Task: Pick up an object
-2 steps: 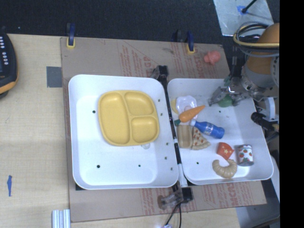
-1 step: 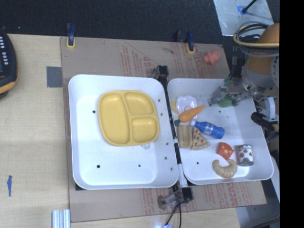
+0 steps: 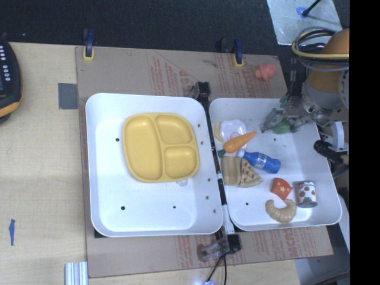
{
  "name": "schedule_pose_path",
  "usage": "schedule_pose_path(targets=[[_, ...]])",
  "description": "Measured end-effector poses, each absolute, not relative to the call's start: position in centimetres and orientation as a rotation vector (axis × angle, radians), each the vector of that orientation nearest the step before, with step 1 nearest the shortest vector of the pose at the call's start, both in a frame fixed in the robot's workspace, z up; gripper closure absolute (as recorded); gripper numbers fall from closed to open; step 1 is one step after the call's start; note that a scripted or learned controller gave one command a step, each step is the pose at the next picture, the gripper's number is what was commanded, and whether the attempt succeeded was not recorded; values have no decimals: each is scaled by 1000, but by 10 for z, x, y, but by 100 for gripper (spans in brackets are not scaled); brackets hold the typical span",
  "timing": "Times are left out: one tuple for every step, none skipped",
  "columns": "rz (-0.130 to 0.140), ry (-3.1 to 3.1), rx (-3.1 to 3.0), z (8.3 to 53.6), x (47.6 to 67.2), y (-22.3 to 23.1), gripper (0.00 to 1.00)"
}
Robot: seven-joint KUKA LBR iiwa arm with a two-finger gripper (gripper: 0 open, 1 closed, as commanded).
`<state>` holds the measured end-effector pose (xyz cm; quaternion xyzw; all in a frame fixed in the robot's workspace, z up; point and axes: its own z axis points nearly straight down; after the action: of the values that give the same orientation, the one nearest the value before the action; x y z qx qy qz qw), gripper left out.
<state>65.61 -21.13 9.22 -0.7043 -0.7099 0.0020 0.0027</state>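
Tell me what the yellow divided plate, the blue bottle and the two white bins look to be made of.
Yellow divided plate: likely moulded plastic, matte, with soft rounded compartment ridges. Blue bottle: probably glossy plastic, given its bright even colour and white cap. Left bin and right bin: seemingly thin formed plastic, smooth with a slight sheen and rounded rims.

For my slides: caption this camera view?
Gripper lowered over a green object in the right bin; yellow tray in the left.

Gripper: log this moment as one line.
gripper low in right bin far corner, at green item | grasp unconfirmed | carrot, bottle lying | yellow plate in left bin
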Motion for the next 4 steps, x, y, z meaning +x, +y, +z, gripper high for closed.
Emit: schedule_pose_path(targets=[[9, -2230, -2205, 103, 656, -212, 100], [1, -2230, -2215, 150, 657, -177, 100], [0, -2231, -2213, 183, 657, -139, 100], [-1, -2231, -2213, 225, 644, -91, 100]])
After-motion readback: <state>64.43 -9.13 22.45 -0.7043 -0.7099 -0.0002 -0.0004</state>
